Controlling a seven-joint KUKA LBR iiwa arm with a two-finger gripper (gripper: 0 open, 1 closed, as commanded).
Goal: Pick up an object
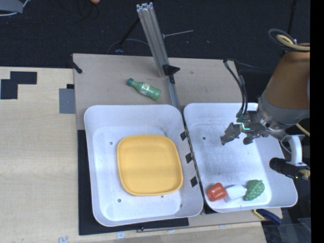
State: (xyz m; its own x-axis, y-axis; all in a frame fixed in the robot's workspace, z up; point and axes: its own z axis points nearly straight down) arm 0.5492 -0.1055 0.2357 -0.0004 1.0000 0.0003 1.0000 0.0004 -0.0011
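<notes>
Reaching in from the right, the arm [286, 85] is cut off by the frame edge, so only its orange band and grey wrist are on view. Cables looping around the wrist are thin and dark, and where they end is hard to make out. The gripper [238, 135] hangs over the upper middle of the right bin [223, 161]. Its dark fingers are small against the speckled white floor; they look spread somewhat apart, one prong pointing left and one lower right, with nothing between them. Whether the tips touch the bin floor cannot be told from this angle.

Three small objects sit clustered at the near edge of the right bin, well apart from the gripper: a red object [216, 191], a white object [235, 193] just beside it, and a green knobbly object [254, 190] touching the white one on its right. Their exact shapes are too small to read.

The left bin [98, 135] holds a yellow square plate [150, 164] lying flat near its middle. On the bench behind the left bin a green bottle [144, 88] lies on its side. A grey metal rail [154, 34] slants up from between the bins toward the top of the view.
</notes>
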